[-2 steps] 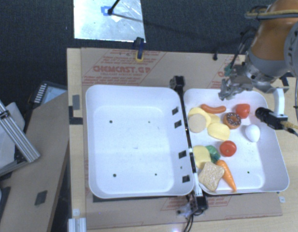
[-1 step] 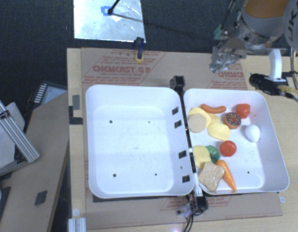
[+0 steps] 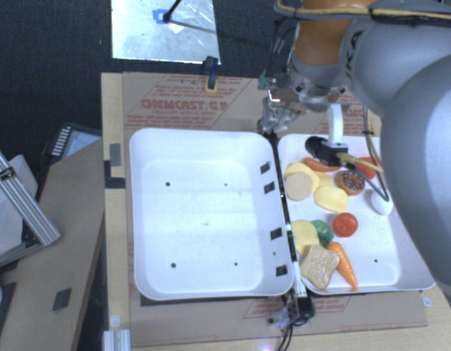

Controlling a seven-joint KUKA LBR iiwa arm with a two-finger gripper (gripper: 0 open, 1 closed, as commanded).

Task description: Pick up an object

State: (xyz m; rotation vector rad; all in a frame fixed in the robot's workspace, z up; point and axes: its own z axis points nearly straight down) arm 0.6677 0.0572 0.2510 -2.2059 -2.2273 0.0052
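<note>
My gripper [image 3: 272, 120] hangs over the back rim where the two bins meet, above the far left corner of the right bin [image 3: 400, 269]. Nothing shows between its tips. The right bin holds several toy foods: a pale round slice [image 3: 298, 186], a yellow lump [image 3: 332, 197], a red tomato [image 3: 345, 224], a yellow piece [image 3: 305, 232] with a green bit [image 3: 324, 231] beside it, a bread slice [image 3: 319, 266], a carrot [image 3: 345, 263] and a brown round piece [image 3: 352, 181]. All of them lie in front and to the right of the gripper.
The left bin [image 3: 203, 210] sits next to the right one, with black clips [image 3: 269, 188] along the shared rim. The grey arm [image 3: 408, 86] covers the right bin's far right side. A blue and yellow clamp [image 3: 210, 75] stands behind the bins.
</note>
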